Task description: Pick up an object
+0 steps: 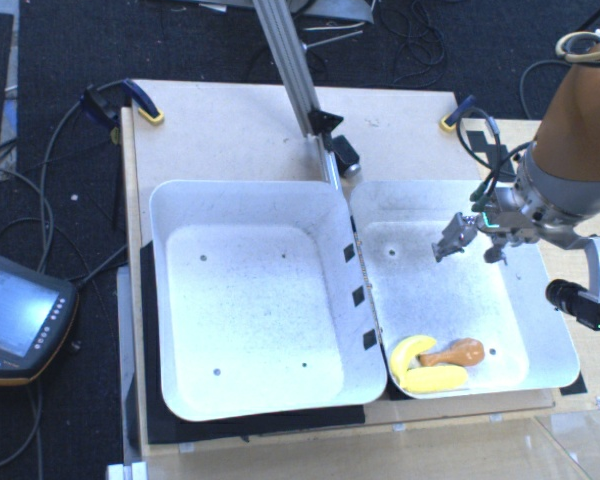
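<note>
A yellow banana-shaped toy (417,363) lies at the front left corner of the right bin (450,278). A brown drumstick-shaped toy (453,352) rests against it on its right side. My gripper (468,238) hangs over the middle right part of the same bin, well behind both toys. Its two fingers are spread apart with nothing between them.
The left bin (250,288) sits beside the right one, with a shared divider between them. A metal pole (295,63) slants up from behind the bins. A teach pendant (20,318) lies on the floor at the left. Clamps sit at the bench's back corners.
</note>
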Action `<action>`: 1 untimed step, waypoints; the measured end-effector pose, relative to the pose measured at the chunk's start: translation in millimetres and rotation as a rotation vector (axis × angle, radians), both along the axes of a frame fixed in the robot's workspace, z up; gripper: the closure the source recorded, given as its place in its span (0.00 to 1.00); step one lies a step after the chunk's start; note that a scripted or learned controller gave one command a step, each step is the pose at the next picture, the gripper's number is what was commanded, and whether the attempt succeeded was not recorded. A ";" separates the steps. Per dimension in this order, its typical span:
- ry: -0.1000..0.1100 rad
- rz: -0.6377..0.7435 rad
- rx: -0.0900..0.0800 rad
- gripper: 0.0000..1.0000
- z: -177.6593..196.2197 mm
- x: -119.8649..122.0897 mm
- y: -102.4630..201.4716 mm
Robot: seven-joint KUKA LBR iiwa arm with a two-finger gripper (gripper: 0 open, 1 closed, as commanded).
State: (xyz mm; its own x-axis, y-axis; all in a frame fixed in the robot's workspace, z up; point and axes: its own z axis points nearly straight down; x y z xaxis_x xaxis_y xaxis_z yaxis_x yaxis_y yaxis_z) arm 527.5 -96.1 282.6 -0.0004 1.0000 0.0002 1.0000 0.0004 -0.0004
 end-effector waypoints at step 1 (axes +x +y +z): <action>0.000 0.000 0.000 0.00 0.0 0.0 0.0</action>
State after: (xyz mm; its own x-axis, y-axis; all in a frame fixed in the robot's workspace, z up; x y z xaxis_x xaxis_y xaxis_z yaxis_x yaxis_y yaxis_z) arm 527.5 -96.1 282.6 -0.0005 1.0000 0.0001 1.0000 0.0005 -0.0004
